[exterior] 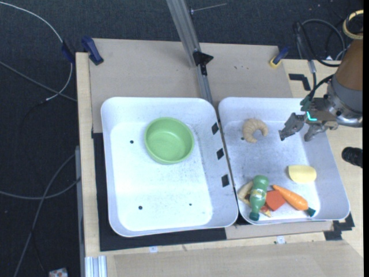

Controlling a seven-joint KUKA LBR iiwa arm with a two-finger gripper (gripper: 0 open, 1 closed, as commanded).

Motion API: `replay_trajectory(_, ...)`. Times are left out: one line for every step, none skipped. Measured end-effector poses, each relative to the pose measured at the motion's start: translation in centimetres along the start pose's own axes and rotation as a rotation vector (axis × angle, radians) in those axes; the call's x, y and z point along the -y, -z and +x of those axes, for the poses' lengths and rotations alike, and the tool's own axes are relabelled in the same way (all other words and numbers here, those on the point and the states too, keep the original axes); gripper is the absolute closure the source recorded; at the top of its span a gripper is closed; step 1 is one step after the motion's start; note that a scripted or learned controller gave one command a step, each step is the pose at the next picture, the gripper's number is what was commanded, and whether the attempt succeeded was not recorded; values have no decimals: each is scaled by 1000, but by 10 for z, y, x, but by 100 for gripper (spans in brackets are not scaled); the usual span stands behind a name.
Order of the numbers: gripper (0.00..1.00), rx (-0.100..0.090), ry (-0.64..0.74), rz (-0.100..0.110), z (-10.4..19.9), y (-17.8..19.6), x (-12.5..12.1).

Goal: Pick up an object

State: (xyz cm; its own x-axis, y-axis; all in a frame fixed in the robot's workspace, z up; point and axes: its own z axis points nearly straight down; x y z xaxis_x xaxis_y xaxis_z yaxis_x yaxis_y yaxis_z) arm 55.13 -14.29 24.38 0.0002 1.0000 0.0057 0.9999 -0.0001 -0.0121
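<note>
My gripper [301, 131] hangs over the upper right of the right bin [271, 105], its two dark fingers spread apart with nothing between them. A tan croissant [254, 128] lies to its left in the same bin. Below the gripper rests a yellow lemon-like piece [302, 173]. Along the bin's near edge lie a green bottle [258, 194], an orange carrot [290, 197] and a small red piece [275, 201].
The left bin [124, 209] holds a green bowl [168, 139] in its upper middle. A grey metal rail [190, 36] runs from the top of the view down to the gap between the bins. Black cables [314, 33] loop at the upper right.
</note>
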Motion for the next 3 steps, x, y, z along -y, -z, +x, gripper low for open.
replay_trajectory(0,1,0,-6,0,3,-1)
replay_trajectory(0,-1,1,3,9,-45,-3)
replay_trajectory(0,-1,0,3,18,-105,0)
